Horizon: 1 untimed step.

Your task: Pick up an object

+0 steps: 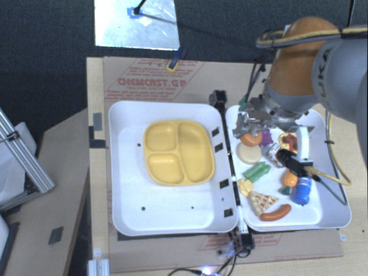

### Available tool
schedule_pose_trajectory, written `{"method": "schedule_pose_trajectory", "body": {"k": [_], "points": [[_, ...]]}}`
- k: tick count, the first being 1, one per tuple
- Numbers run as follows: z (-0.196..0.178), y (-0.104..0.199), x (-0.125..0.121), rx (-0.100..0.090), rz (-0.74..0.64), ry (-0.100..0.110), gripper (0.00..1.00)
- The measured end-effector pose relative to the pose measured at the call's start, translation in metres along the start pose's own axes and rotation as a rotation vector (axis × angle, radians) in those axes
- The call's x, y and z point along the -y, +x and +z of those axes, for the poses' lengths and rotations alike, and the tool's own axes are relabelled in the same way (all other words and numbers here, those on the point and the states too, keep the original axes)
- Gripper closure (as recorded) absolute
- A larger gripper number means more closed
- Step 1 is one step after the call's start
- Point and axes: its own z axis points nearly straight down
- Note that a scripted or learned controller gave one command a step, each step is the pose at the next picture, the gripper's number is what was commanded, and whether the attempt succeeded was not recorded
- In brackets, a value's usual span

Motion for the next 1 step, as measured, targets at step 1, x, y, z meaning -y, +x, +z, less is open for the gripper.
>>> {"method": "schedule_pose_trajectory", "body": {"k": [1], "points": [[0.0025, 0.014, 0.0111, 0.001, 0.002, 0.0, 1.0]]}}
